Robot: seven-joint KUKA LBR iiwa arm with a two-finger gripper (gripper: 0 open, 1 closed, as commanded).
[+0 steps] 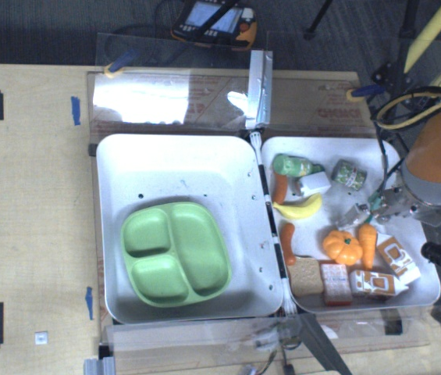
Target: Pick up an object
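Note:
The right bin (427,237) holds several toy foods. A green bottle (295,165), a small can (350,175) and a white piece (314,183) lie at its far side. Near the divider are a banana (299,207) and two orange-red sausages (281,187) (287,242). An orange pumpkin (342,246) and a carrot (368,245) sit in the middle. In front lie a brown bread slice (304,275) and small cartons (335,282) (372,284) (398,260). My gripper (367,209) hangs low over the bin, just behind the pumpkin and carrot, and nothing is seen in it.
The left bin (119,170) holds a green divided plate (176,251). The grey arm with its orange band (437,158) covers the right bin's right side. A clear panel (169,92) and a metal post (258,88) stand behind the bins. Cables (407,104) lie at back right.

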